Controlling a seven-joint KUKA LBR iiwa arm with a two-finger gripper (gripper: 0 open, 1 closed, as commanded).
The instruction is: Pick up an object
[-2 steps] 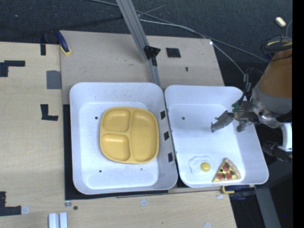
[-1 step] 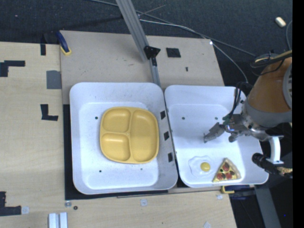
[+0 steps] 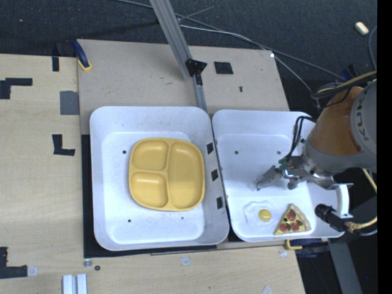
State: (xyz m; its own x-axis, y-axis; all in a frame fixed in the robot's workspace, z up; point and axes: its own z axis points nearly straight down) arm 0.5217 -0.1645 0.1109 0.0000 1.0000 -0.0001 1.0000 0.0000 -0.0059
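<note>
Pizza slice [image 3: 292, 220] & egg [image 3: 260, 214] near gripper [image 3: 267, 177].

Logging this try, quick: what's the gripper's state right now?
Gripper: cannot be told; it hangs over the right bin, above the fried egg.

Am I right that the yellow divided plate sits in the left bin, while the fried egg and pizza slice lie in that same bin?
Not quite. The camera view shows the yellow divided plate in the left bin, but the fried egg and pizza slice lie in the right bin.
</note>
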